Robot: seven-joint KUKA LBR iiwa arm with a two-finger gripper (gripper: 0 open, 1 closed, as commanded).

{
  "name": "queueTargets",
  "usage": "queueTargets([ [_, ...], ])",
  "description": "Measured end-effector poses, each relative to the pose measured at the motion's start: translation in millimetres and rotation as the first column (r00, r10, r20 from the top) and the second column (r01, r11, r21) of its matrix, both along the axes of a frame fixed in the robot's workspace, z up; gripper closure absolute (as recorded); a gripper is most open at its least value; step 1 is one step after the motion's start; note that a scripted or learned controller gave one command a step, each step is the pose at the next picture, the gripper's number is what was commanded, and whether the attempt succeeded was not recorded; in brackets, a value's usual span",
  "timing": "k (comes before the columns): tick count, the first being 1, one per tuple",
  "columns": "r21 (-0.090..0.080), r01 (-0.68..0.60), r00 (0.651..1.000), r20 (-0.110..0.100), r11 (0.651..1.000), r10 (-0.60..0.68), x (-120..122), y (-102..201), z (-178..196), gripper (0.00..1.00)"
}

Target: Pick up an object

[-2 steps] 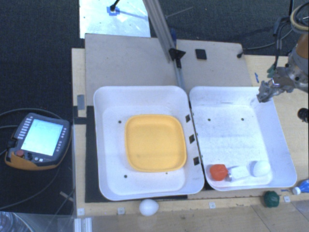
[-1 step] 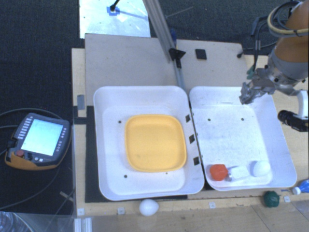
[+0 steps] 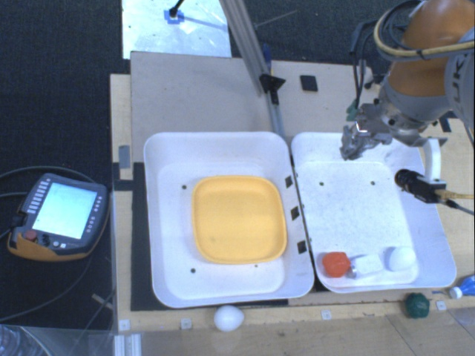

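Leftward, yellow plate [image 3: 240,219] in bin [image 3: 159,199]

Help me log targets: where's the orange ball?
The orange ball lies in the right bin, at its near left corner, beside a small white object.

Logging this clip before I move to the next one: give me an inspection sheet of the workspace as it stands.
Surface: bench bearing left bin and right bin.
Job's things: orange object, white block and white ball along the right bin's near edge.
Clutter: yellow plate in the left bin; white egg and green ball outside the bins.
Grippers: gripper above the right bin's far edge, holding nothing visible.
Cables: looped at the arm; one to the pendant.
Surroundings: dark floor.
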State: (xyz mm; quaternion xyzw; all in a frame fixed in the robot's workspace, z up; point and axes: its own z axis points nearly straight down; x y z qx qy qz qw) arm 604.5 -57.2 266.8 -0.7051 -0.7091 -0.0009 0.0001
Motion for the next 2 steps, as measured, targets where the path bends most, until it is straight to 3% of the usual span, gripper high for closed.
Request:
queueTargets([
  [1,0.0,0.0,1.0,-0.001,1.0,0.0,-1,63,-8,1.0],
  [2,0.0,0.001,1.0,0.0,1.0,-0.001,-2,106,-9,1.0],
])
